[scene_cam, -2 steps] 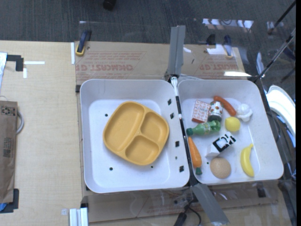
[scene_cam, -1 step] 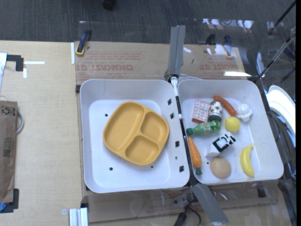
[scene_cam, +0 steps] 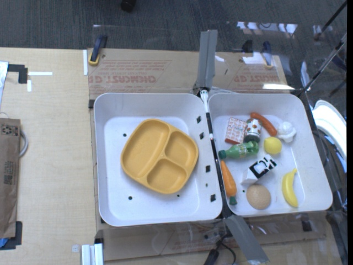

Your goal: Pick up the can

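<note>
Looking down on the two bins, we find the can [scene_cam: 253, 129] in the upper middle of the right bin [scene_cam: 309, 148], between a red-and-white box [scene_cam: 235, 130] and an orange sausage [scene_cam: 264, 124], just above a lying green bottle [scene_cam: 238, 151]. Its long axis runs nearly up and down the frame, red end toward the top. We cannot tell the gripper's state. A yellow divided plate [scene_cam: 160, 156] sits in the left bin [scene_cam: 110, 203].

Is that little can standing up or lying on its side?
Upright, it seems: the can in the right bin shows a round dark top above its label. It touches the green bottle lying beside it.
</note>
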